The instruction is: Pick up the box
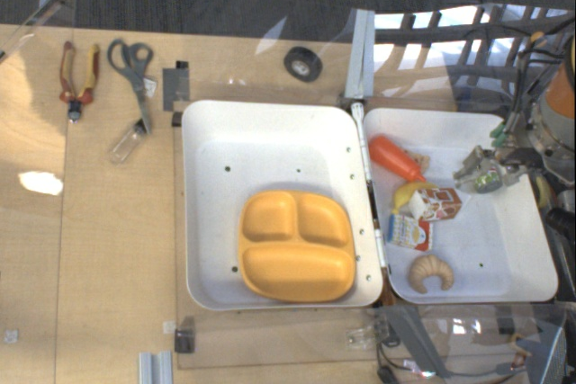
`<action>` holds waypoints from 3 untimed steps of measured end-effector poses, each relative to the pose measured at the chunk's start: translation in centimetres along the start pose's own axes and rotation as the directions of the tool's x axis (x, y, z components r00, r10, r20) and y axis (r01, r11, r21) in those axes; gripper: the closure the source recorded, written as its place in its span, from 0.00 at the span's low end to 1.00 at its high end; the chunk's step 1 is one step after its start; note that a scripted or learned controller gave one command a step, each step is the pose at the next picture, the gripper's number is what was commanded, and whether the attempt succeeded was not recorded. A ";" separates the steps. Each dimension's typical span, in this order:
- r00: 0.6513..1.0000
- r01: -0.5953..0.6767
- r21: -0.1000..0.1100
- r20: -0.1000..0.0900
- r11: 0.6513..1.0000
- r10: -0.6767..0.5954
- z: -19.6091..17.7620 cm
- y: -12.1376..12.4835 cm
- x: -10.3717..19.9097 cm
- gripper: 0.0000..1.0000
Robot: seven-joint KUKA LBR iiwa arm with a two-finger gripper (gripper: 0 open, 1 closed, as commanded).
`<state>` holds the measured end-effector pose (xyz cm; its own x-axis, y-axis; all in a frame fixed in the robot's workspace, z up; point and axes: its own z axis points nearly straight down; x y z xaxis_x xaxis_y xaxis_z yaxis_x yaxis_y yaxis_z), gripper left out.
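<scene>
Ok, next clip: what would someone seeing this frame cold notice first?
Probably the yellow divided tray, large and bright in the left bin. Next comes the cluster in the right bin: an orange carrot at the top, a small box just below it, and a croissant nearest the camera. The gripper hangs over that bin's right part, clear of the box.

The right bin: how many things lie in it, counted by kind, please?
Carrot: 1
Banana: 1
Croissant: 1
Small printed boxes or cartons: 2
Total: 5
</scene>
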<state>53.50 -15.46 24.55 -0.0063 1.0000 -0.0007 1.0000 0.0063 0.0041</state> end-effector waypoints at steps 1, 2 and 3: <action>0.998 0.067 0.001 -0.001 0.998 -0.067 10.2 -0.6 4.7 0.00; 0.997 -0.081 -0.018 -0.003 0.997 0.081 15.2 -1.9 6.1 0.00; 0.996 -0.086 -0.038 0.008 0.996 0.086 13.8 -1.4 5.6 1.00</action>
<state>52.09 -9.89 10.78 0.0799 0.9968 -0.0081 0.9960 -0.0795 0.0419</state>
